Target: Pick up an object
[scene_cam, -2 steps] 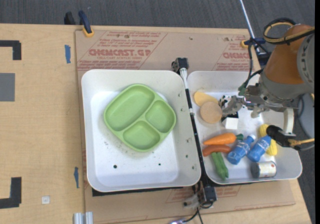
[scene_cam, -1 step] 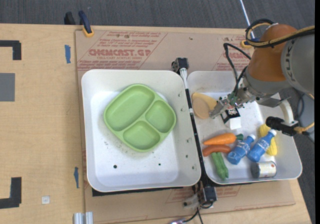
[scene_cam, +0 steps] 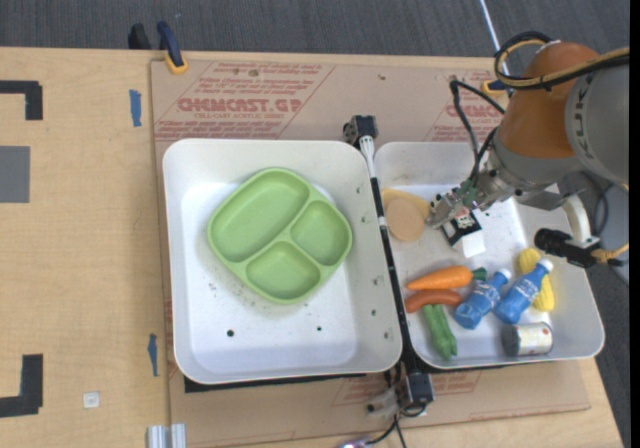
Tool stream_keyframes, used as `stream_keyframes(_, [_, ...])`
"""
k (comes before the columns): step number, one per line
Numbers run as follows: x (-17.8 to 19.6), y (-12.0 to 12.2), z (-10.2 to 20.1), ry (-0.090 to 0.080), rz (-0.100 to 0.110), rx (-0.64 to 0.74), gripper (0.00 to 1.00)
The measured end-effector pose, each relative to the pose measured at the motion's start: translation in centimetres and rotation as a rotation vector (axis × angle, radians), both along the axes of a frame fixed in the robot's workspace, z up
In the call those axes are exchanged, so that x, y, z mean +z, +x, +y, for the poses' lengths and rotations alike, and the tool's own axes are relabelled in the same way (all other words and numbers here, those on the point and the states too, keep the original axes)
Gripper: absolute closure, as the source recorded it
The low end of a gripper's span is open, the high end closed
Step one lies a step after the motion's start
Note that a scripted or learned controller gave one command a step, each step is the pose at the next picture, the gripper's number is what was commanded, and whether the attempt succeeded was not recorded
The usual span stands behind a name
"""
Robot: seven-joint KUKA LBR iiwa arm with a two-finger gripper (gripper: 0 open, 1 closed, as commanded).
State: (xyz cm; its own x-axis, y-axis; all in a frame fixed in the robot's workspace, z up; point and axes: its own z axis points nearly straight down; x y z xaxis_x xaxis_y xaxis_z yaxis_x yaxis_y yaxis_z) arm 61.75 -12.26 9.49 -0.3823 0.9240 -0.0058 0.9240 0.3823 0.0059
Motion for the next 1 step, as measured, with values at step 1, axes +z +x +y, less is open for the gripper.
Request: stream_keyframes(1, [8.81,-4.28,4.58,0.003,0.009,0.009,1.0])
